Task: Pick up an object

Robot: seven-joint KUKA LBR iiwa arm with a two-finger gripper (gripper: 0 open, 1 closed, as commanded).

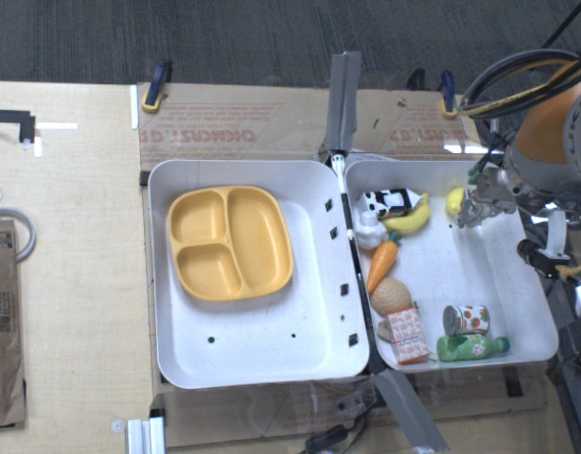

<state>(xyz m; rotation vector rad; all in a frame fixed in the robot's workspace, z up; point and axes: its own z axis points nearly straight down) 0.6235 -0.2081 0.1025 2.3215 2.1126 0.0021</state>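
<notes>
My hand (470,211) hangs low at the far right of the right bin (518,282), just beside a small yellow lemon (454,201); I cannot tell how it is set. A banana (411,218) lies near, against a black-and-white toy (386,200). Below them lie a carrot (381,263), a brown roll (392,296), a snack box (405,335), a can (466,319) and a green bottle (472,347). A yellow divided plate (231,243) sits in the left bin (262,348).
</notes>
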